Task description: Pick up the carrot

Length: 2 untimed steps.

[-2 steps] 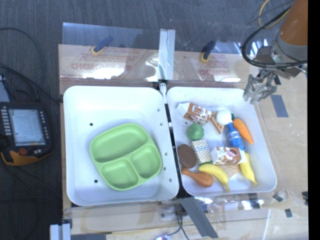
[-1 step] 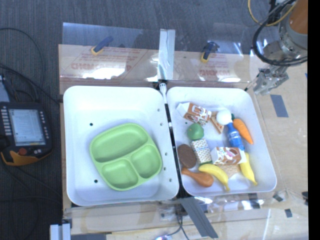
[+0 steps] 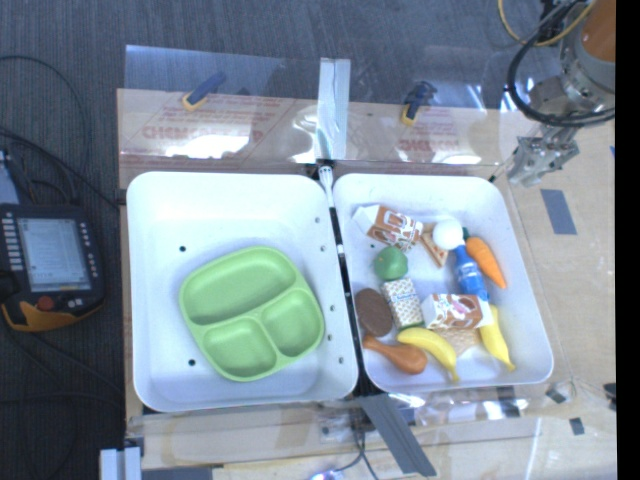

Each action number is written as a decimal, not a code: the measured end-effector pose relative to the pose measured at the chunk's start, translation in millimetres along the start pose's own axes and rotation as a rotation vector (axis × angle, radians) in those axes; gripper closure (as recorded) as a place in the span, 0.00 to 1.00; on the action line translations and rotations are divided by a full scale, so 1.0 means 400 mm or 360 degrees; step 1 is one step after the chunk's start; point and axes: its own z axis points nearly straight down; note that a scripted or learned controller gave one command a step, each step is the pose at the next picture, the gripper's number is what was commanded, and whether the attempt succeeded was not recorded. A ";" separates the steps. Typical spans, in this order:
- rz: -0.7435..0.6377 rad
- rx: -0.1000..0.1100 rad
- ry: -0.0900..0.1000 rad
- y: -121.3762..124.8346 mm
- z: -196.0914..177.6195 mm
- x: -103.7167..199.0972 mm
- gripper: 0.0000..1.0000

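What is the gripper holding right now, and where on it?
Nothing. The gripper hangs outside the right bin, past its far right corner; the carrot lies inside, untouched.

Overhead slant — both bins (image 3: 140,268) framed

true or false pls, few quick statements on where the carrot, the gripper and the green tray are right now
1. The carrot lies in the right bin. True.
2. The gripper holds the carrot. False: it hangs outside the right bin's far right corner, apart from the carrot.
3. The green tray sits in the left bin. True.
4. The carrot lies on the green tray. False: it rests near the right bin's right wall, beside the blue bottle.
5. A banana lies near the front of the right bin. True.
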 end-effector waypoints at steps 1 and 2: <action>-0.0712 -0.0006 0.0008 0.001 -0.206 0.003 1.00; -0.1186 -0.0019 0.0000 0.029 -0.089 -0.024 1.00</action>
